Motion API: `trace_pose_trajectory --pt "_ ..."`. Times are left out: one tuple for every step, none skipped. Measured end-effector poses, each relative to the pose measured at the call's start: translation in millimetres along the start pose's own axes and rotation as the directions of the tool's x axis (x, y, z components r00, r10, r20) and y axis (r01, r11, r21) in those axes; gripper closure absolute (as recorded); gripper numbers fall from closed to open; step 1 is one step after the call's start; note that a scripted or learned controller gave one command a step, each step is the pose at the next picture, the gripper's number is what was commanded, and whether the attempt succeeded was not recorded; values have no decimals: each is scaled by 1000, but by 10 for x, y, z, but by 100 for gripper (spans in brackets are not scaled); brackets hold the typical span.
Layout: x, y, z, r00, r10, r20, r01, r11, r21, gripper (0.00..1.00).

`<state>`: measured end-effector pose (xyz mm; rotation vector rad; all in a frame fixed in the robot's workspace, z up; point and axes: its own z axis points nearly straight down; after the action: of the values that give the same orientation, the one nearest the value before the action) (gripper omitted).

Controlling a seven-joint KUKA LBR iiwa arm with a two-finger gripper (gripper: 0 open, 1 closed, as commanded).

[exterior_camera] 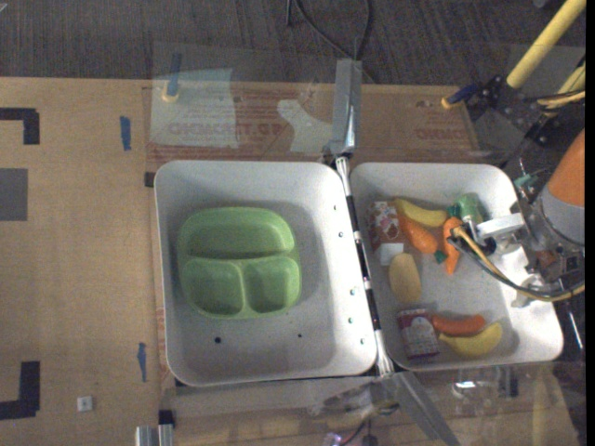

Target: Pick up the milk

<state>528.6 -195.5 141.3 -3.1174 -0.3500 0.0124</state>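
Note:
The milk (384,222), a small white and red carton, lies in the right bin (530,337) near its upper left corner, close to the wall between the bins. My gripper (457,234) reaches in from the right and sits low over the upper middle of that bin, beside a green item (468,206) and an orange carrot (422,238). It is about a hand's width right of the milk, with a yellow banana (418,213) and the carrot between them. Nothing shows as held.
The right bin also holds a pale potato (404,278), a red and white box (418,332), an orange pepper (457,323) and a second banana (474,341). A green divided plate (240,260) lies in the left bin (186,342).

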Motion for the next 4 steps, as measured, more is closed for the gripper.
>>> trace_pose_trajectory --pt "-116 -407 -2586 1000 17 -6 -17 1000 -5 0" --pt "-271 219 -2935 1000 -6 -6 6 1000 -6 0" --pt "-239 185 -3030 1000 -14 -4 14 1000 -6 100" --pt "-236 180 -3028 1000 -15 -3 15 1000 -5 0"
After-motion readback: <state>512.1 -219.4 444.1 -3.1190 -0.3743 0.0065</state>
